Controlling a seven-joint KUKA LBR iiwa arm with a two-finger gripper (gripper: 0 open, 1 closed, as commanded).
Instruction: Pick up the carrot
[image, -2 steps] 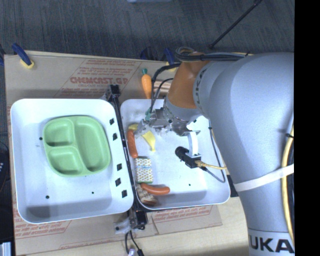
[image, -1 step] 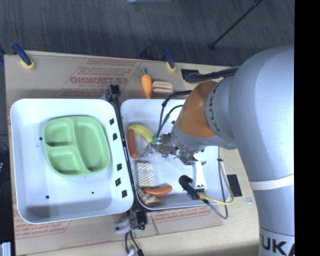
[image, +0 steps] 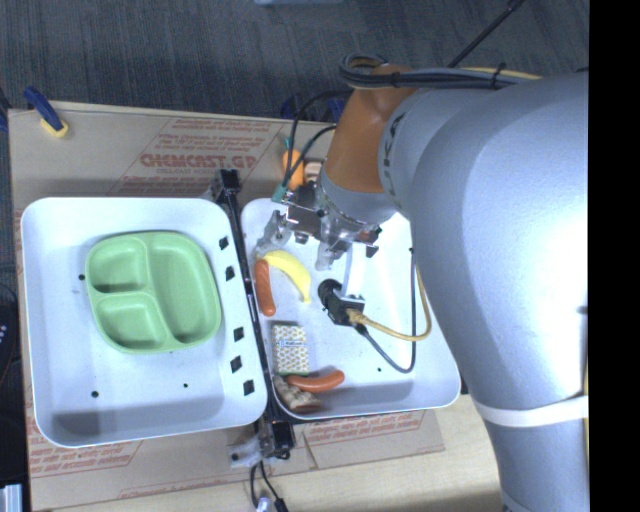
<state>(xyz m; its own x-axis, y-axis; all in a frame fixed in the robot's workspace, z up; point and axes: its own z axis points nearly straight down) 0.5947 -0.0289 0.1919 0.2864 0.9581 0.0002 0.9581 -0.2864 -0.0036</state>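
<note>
The carrot (image: 265, 287), a short orange stick, lies along the left wall of the right bin (image: 430, 375). A yellow banana (image: 289, 272) lies right beside it, curving to the right. My gripper (image: 298, 244) hangs at the back of this bin, just above the banana's upper end and slightly up-right of the carrot. Its two grey fingers (image: 271, 237) are spread apart and open, and nothing is between them. The left finger stands close above the carrot's top end.
A patterned square packet (image: 290, 348) and an orange-red sausage-shaped item (image: 318, 379) lie nearer the front of the right bin. A black part with a yellow cable (image: 395, 333) hangs under the wrist. The left bin (image: 50, 400) holds a green divided plate (image: 152, 290).
</note>
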